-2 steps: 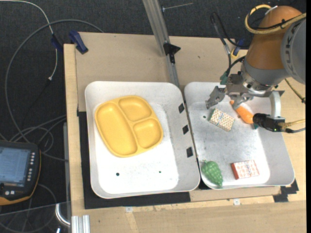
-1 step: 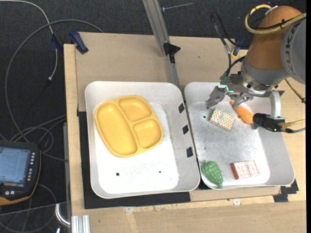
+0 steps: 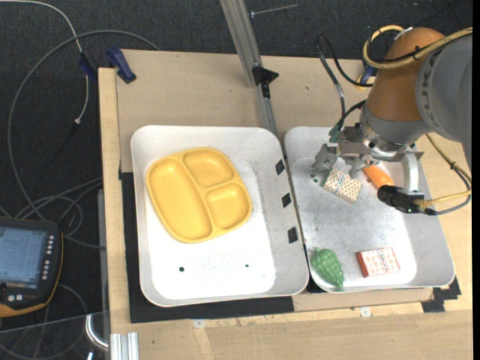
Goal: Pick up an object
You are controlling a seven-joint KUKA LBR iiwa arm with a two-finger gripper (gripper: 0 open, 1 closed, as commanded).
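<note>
The likeliest target is the small speckled white block (image 3: 342, 185) in the upper part of the right bin (image 3: 431, 265), lying tilted directly under the gripper (image 3: 339, 165). Whether the fingers are spread or closed, and whether they have any hold on the block, cannot be told from this slanted overhead look, since the wrist and its brackets cover the tips. The block seems to rest on the bin floor, or close to it, rather than hang clear of it.

Just beside the block, on its right, lies an orange piece (image 3: 377, 175), partly under the arm. That closeness is the main risk: a descent slightly off could catch both things, or push the orange piece against the block and turn it out of line. The block's tilt is a second hazard; fingers closing across a corner instead of flat faces could squeeze it out sideways.

A black fitting with a yellow cable (image 3: 442, 198) juts from the wrist over the bin and could snag on a lift.

The green lumpy object (image 3: 328, 267) and the red patterned packet (image 3: 377, 261) sit near the front wall, well apart. The left bin (image 3: 150, 276) holds a yellow divided tray (image 3: 197, 193), clear of the work.
</note>
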